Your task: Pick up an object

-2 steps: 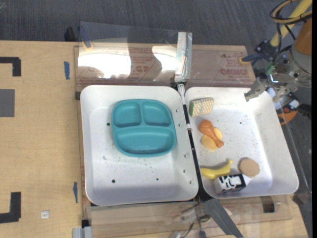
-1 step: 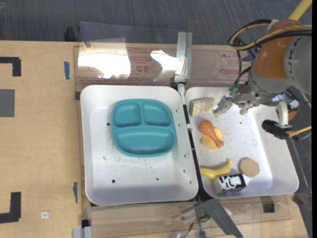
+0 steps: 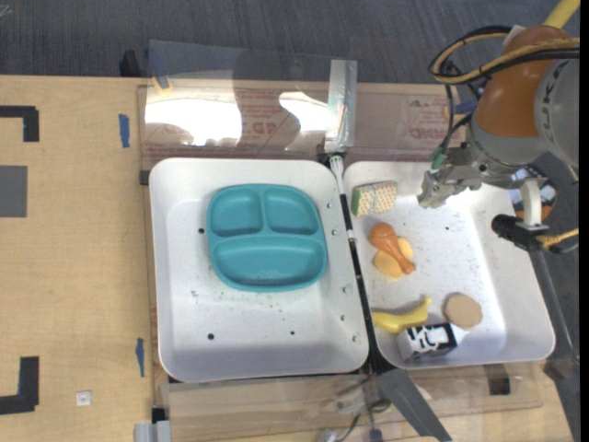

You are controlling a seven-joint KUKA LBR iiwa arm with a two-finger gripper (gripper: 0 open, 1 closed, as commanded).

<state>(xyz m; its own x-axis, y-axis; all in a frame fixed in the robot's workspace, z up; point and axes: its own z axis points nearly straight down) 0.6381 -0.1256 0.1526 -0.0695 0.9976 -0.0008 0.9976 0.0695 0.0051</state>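
Jaws (image 3: 437,191) of the grey arm hang over the right white bin's (image 3: 515,334) far side; whether apart or together, I cannot tell. That bin holds five things: one sponge-like block (image 3: 375,197), one orange toy (image 3: 392,250), one yellow banana (image 3: 401,318), one brown disc (image 3: 463,310), one black-and-white piece (image 3: 429,338). One teal divided plate (image 3: 267,236) sits in the left white bin (image 3: 175,293).

Two white bins (image 3: 175,247), one teal divided tray (image 3: 267,236), six small items (image 3: 392,250) in the right bin
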